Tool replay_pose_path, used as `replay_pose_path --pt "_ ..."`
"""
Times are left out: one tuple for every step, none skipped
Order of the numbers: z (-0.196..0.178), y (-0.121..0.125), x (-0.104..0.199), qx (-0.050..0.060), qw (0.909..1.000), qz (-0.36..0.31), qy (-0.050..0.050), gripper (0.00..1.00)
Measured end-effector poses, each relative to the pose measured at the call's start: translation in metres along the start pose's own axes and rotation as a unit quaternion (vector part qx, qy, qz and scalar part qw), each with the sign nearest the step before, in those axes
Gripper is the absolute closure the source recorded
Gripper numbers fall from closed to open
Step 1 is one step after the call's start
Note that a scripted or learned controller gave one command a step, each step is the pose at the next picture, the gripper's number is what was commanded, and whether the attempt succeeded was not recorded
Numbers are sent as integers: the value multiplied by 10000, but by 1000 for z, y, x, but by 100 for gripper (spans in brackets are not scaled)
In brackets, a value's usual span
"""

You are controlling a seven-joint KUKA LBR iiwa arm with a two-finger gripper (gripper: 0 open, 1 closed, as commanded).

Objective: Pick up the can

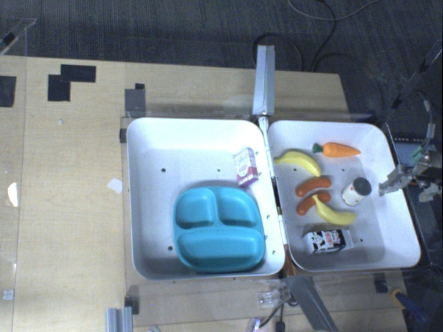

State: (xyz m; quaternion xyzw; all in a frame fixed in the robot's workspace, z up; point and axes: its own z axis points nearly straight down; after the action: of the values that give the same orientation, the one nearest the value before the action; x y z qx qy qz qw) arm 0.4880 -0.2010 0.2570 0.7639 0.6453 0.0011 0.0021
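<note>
The can [355, 191] is small and white with a dark end, and it lies in the right bin [394, 251] between a sausage and the bin's right wall. My gripper [392, 183] reaches in over the right bin's right rim, just right of the can and apart from it. Nothing shows between its tips.
Around the can lie two bananas [300, 161] [334, 214], two sausages [313, 185], a carrot [338, 150] and a black-and-white carton [325, 241]. The left bin [149, 185] holds a blue divided tray [218, 228] and a small pink carton [245, 167].
</note>
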Motion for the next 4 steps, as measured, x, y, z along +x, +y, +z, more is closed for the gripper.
replay_pose_path --pt "81 54 56 10 9995 -303 5 0" --pt "73 34 49 -1 9982 -602 5 0" --pt "143 54 48 -10 9937 -1123 5 0" --pt "168 53 49 -32 9841 -1777 -1 0"
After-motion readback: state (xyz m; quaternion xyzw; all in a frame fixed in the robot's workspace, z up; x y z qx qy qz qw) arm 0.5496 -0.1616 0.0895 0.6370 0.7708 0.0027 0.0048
